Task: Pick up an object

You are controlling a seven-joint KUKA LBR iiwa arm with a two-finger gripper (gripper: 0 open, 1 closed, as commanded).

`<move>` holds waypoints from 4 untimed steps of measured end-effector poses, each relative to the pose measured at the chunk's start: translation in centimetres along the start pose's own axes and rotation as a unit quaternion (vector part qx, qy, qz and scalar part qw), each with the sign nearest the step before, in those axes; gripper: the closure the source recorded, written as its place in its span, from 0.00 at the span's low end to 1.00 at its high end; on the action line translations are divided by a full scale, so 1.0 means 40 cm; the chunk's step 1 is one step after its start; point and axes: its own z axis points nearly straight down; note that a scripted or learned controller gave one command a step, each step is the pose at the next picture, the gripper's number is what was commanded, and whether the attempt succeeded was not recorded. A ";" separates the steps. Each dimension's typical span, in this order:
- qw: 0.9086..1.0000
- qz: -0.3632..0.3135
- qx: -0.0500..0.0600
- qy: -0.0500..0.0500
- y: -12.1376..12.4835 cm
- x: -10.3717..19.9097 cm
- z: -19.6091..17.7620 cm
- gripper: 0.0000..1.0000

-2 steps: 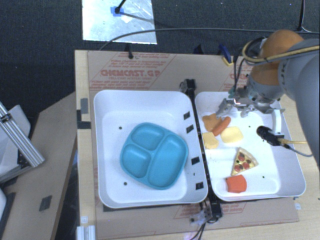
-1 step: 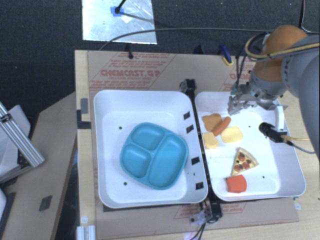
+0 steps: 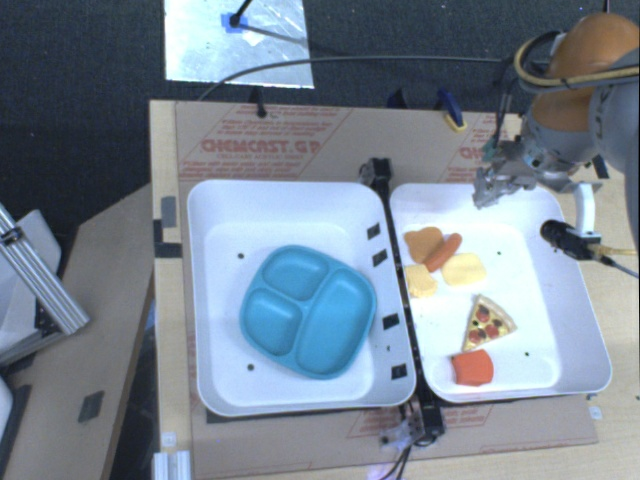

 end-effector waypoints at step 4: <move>1.000 -0.002 0.005 0.002 -0.207 0.326 -0.070 1.00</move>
